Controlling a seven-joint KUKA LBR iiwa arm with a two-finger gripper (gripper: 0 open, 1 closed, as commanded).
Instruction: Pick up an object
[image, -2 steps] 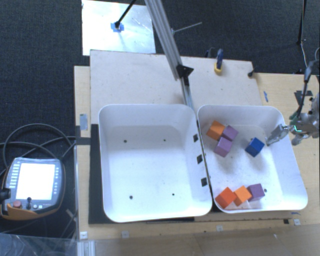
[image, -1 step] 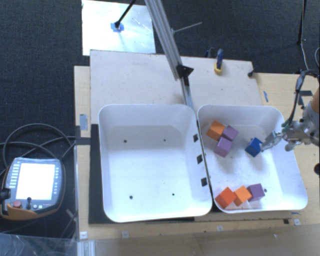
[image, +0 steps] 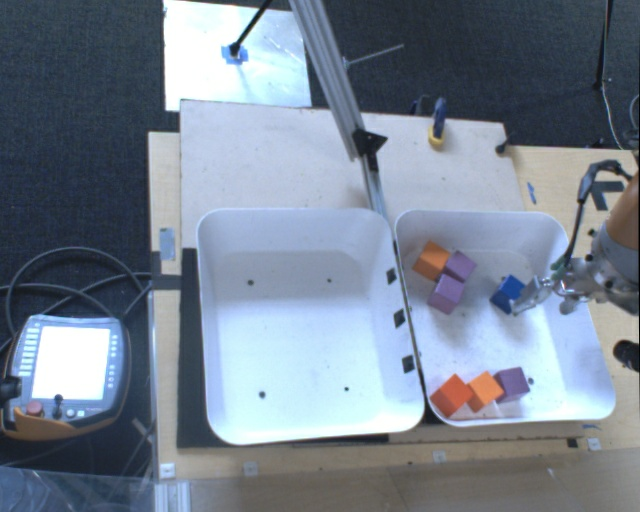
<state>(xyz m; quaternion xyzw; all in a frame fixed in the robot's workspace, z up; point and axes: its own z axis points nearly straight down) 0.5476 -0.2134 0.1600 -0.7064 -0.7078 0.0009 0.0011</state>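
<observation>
Camera view: blue cube (image: 508, 293), hand (image: 527, 297) beside.

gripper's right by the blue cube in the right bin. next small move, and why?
Probably a short straight lift to test the grasp. The gripper sits at the blue cube in the right bin, and the cube appears to touch its tip, but the view does not settle whether it sits between the fingers. The nearest purple cube lies apart, so lifting should disturb nothing else.
</observation>
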